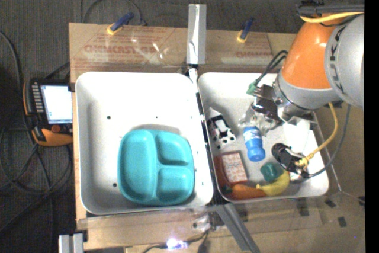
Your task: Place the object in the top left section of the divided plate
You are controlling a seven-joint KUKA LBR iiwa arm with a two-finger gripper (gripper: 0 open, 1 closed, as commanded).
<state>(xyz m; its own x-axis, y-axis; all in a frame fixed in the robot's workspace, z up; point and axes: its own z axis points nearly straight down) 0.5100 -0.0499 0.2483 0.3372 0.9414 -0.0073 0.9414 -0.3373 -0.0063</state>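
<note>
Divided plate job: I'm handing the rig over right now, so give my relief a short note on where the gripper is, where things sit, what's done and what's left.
Gripper: over the right bin, just above the upper end of the blue-capped bottle. Whether it grips anything can't be told from this view.
Divided plate: teal, in the left bin, nothing in its sections.
Right bin also holds a banana, a brown packet, a small black-and-white item and a green piece.
Done: nothing placed yet.
Left: secure an object, carry it to the left bin, set it in the plate's top left section.
</note>
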